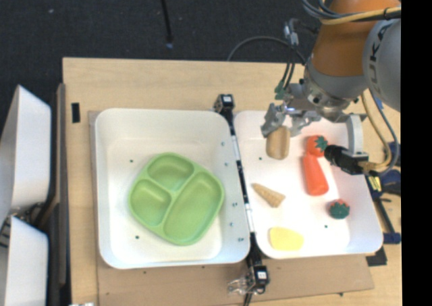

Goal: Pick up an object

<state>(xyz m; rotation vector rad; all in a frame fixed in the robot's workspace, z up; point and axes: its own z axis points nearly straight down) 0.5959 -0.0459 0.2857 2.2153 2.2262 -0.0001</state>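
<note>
- Green divided plate (177, 198) lying flat in the left bin (111, 136), near that bin's middle, well apart from everything else. Looks like light, stiff plastic; low rim offers little to pinch from above.
- Tan cone-shaped piece (268, 195) near the left edge of the right bin (358, 237), lying on its side with the tip toward the divider. Probably light, hard toy food; tapered, so likely to slip out of a pinch near the tip. Better taken across the wide end.
- Yellow flat piece (286, 238) close to the near edge of the right bin. Low and smooth, judged awkward to get fingers under.
- Tan rounded cylinder (277, 143) at the far-left part of the right bin, directly beneath the tool (282, 117). Appears upright, light and rigid, smooth-sided; best pinched across its middle. Cannot tell how far the tool is spread or whether it has hold of this piece: the parts overlap.
- Orange carrot (314, 171) lying lengthwise right of the cylinder, green top toward the far edge. Stiff, slick, tapered; thick upper half the surer hold.
- Small dark green piece (339, 209) near the right edge. Round, prone to roll.
</note>
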